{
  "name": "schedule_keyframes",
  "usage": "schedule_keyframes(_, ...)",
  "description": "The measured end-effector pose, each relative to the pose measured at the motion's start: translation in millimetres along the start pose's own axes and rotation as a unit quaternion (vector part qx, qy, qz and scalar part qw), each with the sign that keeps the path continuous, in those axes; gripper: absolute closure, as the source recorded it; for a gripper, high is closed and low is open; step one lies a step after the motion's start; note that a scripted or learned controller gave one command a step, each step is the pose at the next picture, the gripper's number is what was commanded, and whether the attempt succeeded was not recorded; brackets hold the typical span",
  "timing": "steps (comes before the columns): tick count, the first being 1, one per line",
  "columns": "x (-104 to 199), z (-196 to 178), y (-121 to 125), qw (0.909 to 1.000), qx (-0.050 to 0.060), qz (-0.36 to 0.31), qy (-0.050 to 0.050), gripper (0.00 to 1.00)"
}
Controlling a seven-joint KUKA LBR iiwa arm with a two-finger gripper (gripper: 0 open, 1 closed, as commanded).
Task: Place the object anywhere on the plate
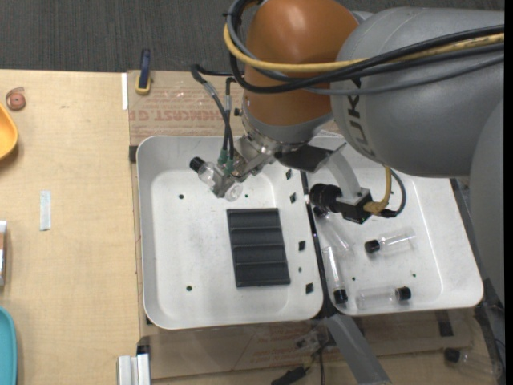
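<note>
Vials [390,244] — right bin [461,239]; black plate [257,246] unobstructed.

Three clear plastic vials with black caps [391,245] lie scattered in the right white bin [457,279], one [385,297] near its front edge, another [335,275] along its left wall. On the pale wooden tabletop [72,279] to the left sit a small white strip [45,212], a round reddish disc [15,99] and an orange curved item [6,135] at the far left edge. A blue clamp [145,62] stands at the far edge.
</note>
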State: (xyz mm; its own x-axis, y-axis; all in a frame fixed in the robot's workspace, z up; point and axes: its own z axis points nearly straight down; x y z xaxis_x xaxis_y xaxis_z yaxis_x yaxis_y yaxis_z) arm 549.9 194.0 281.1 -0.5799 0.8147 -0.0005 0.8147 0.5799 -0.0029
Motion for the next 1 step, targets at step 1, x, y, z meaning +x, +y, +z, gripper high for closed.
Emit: schedule_keyframes(1, -40.7, 115.2, 42.2, 0.9976, 0.0, 0.069, 0.0, 1.0)
